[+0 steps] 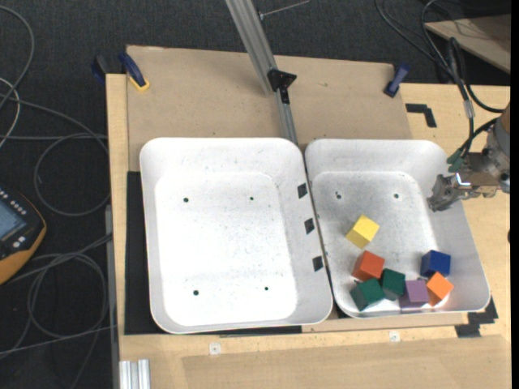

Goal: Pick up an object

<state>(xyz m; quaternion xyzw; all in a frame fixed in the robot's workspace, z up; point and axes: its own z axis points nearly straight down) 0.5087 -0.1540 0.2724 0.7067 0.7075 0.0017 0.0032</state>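
the bench [357, 104] is the biggest thing here, a pale wooden board carrying 2 shallow white bins side by side. the left bin [223, 233] has only dark specks and a few small holes on its floor. the right bin [389, 181] holds all 7 small blocks, gathered toward its near right corner.

the gripper [444, 194] hangs over the right bin's far right rim, with the arm's wrist just behind it at the edge of the view. it is too small and blurred to say whether the jaws are spread or pressed together, so i cannot tell, and nothing is seen between them.

the blocks look like rigid little cubes, probably light wood or foam, stiff enough to be pinched firmly and unlikely to break. their flat sides should give good purchase, though a painted face might slip if caught on a corner.

the yellow block [362, 231] looks the easiest target: it sits apart from the rest, nearer the bin's middle, turned at a slant, with free space on every side. i would take it across 2 opposite flat faces, matching the wrist to its slant.

the others are packed close: an orange-red block [370, 265], 2 green blocks [367, 292] [393, 282], a purple block [416, 291], an orange block [439, 285] and a blue block [435, 262]. several touch, so fingers have little room there.
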